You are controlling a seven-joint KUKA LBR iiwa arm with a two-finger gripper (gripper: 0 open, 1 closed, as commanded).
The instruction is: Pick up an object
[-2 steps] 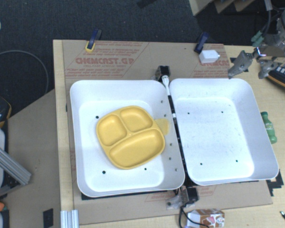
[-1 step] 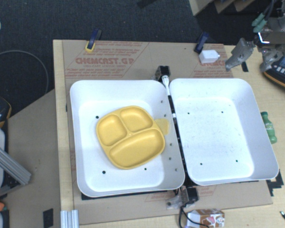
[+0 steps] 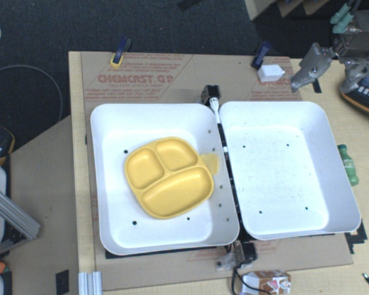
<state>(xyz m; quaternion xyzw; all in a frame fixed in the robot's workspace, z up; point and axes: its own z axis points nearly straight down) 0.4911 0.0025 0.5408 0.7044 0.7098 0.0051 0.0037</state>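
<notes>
A yellow plate (image 3: 169, 177) with three compartments lies flat in the middle of the left bin (image 3: 107, 134), slightly turned. A small pale yellow piece (image 3: 210, 163) pokes out from under its right edge. The right bin (image 3: 283, 165) shows only its speckled white floor. My gripper (image 3: 307, 69) hangs beyond the far right corner of the right bin, above the cardboard, well away from the plate and with nothing seen in it.
The bins sit on a cardboard sheet (image 3: 172, 75) held by blue clamps (image 3: 119, 51) at the back. A white block (image 3: 270, 73) lies near the gripper. A green object (image 3: 348, 165) sits by the right bin's outer edge. Cables and gear lie along the front.
</notes>
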